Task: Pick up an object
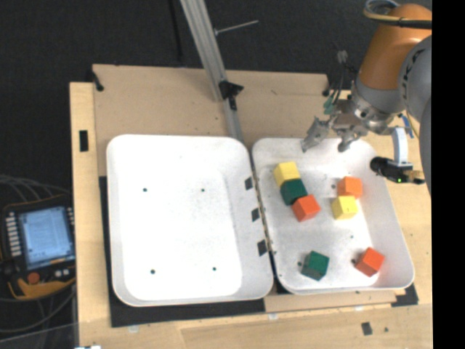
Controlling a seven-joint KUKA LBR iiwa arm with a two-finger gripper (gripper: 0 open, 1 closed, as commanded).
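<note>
Yellow, green and orange blocks lay scattered in the right bin (392, 217), none of them lifted. A yellow block (286, 172), a green block (293, 190) and an orange block (306, 208) sat touching in a slanting row near the bin's left wall, while an orange-and-yellow pair (347, 198) rested just beside them toward the middle. A second green block (315, 265) and another orange block (369, 261) stood apart near the front rim. The gripper (327, 138) hovered above the bin's far edge, fingers spread and gripping nothing. The left bin (116, 217) was alongside. A clean pick looked likeliest on one of the two lone front blocks, where both fingers would have room to drop past the sides. The clustered row seemed riskier, since a finger could land on a neighbour and shove the target away. Squaring the fingers to a block's flat faces before closing appeared sensible.
</note>
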